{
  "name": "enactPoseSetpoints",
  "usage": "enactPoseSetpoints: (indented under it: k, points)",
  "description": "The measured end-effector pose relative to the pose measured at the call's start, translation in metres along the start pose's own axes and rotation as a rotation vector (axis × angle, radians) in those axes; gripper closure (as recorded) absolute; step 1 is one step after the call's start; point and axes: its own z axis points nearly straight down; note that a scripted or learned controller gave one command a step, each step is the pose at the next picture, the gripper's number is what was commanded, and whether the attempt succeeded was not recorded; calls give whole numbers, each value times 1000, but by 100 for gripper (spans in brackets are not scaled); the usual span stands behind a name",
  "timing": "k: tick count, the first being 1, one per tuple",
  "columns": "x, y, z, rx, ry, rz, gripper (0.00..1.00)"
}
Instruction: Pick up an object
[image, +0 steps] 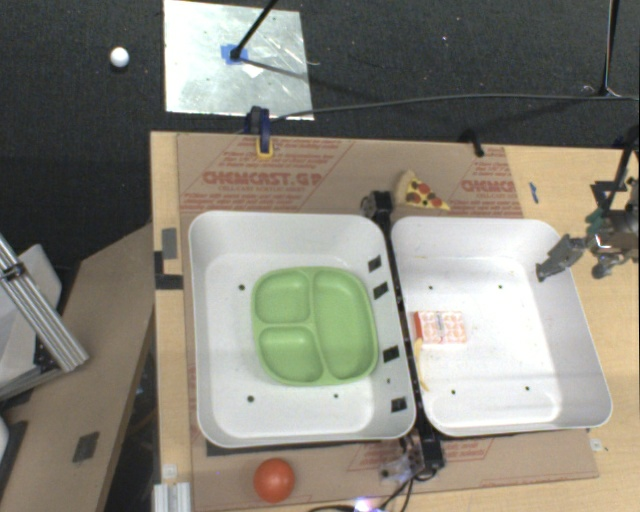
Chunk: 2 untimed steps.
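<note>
A small red-and-white packet (441, 327) lies flat in the right bin (520, 400), near its left wall. A green divided plate (314, 325) sits in the middle of the left bin (215, 300). My gripper (582, 256) hangs at the far right, over the right bin's upper right corner and well away from the packet. Nothing can be seen held in it.
A toy pizza slice (423, 192) lies on the cardboard behind the bins. An orange-red ball (273, 479) rests on the bench in front of the left bin. A pale thin scrap (420, 372) lies by the right bin's left wall. A blue clamp (260, 128) grips the bench's back edge.
</note>
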Motion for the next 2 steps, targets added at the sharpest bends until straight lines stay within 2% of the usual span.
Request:
enactPoseSetpoints:
  k: [1,2]
  points:
    - [1,2,-6,-11,-3,-4,0]
    - [-1,4,56,-6,-1,-2,0]
